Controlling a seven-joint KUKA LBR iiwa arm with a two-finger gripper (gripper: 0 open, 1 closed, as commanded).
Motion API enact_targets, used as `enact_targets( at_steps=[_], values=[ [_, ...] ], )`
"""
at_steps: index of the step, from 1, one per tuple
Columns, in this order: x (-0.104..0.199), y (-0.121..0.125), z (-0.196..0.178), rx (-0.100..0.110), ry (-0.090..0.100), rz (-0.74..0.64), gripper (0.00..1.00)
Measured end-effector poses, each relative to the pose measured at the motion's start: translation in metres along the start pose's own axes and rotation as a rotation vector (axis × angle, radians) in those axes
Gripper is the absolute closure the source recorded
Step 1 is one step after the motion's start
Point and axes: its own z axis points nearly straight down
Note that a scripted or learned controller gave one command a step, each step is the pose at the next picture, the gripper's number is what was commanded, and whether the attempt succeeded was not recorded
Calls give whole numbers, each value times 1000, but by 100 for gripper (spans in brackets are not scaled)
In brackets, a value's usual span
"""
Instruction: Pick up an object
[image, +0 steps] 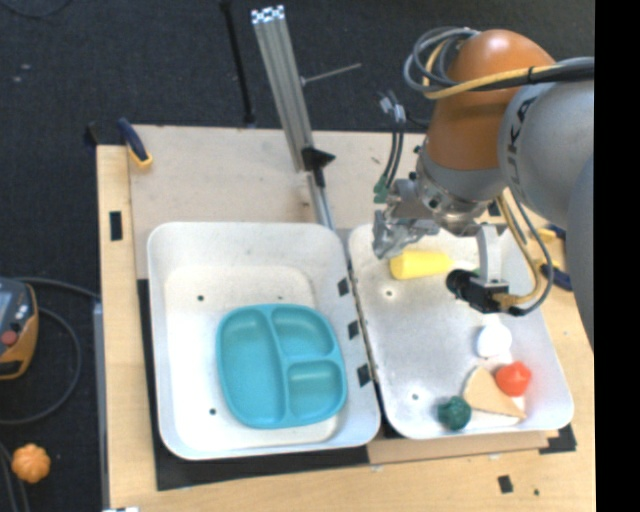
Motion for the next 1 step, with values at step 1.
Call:
enact_targets(
  at_steps=[1],
  values=[
    [52,-3,19,4,1,-2,100]
  ],
)
